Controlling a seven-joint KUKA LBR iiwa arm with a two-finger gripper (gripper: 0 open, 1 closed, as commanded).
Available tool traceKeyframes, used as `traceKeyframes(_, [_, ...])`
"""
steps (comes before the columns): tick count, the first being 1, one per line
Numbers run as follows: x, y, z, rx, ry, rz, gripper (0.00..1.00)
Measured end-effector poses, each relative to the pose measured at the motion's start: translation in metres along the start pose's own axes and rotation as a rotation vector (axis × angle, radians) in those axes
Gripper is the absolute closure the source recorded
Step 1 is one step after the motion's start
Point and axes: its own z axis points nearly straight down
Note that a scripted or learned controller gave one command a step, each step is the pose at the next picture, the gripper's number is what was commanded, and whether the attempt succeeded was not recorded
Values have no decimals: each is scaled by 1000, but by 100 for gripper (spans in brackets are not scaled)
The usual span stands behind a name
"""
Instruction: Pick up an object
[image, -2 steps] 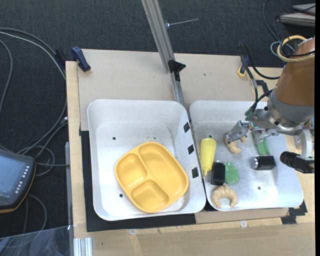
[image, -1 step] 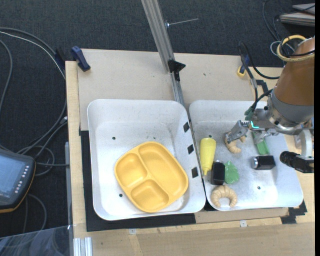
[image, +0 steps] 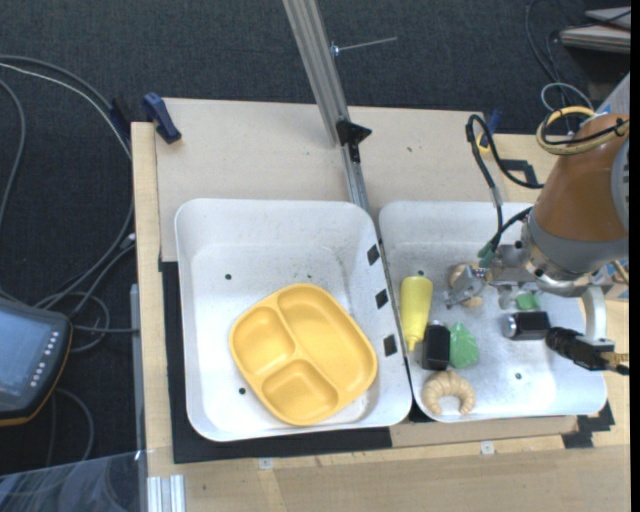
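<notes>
My gripper (image: 497, 285) hangs low over the middle of the right bin (image: 560, 400), below the orange band of the wrist. Just to its left lies a small tan and grey object (image: 462, 283), very close to the gripper; whether they touch is unclear. A yellow bottle (image: 415, 308) lies along the bin's left side. In front of it sit a black block (image: 436, 346) and a green object (image: 464, 345) side by side. A tan croissant (image: 449, 392) lies near the front wall. A bit of green (image: 527, 299) shows under the wrist.
The left bin (image: 200, 250) holds a yellow divided plate (image: 302, 352) in its front half. A metal pole (image: 322, 70) rises at a slant from between the bins. A blue clamp (image: 160, 115) sits at the bench's far left corner.
</notes>
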Motion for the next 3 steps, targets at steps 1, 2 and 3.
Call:
traceKeyframes(1, [-6,-7,59,1,0,0,0])
traceKeyframes(2, [-6,-7,79,-2,0,-1,0])
traceKeyframes(3, [-5,-6,67,-7,0,-2,100])
